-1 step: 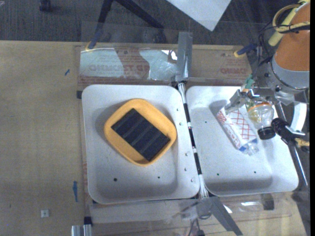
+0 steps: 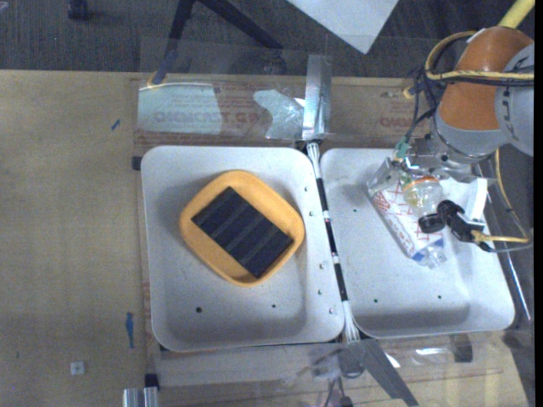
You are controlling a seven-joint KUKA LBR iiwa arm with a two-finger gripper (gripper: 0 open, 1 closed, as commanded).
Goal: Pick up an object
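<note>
A yellow-orange rounded tray with a black ribbed insert [image 2: 242, 227] lies tilted in the left bin [image 2: 170, 312]. A clear plastic packet with red print [image 2: 405, 214] lies in the right bin [image 2: 441, 308], toward its far side. My gripper [image 2: 414, 175] hangs under the orange-banded wrist at the upper right, right over the far end of the packet. From this angle the wrist hides where it meets the packet, and I cannot make out whether it touches or holds it.
A metal divider post [image 2: 317, 100] and a taped clear sheet [image 2: 212, 113] stand behind the bins. A ridge with small holes [image 2: 331, 244] separates the two bins. Bare floor shows in the near half of the right bin.
</note>
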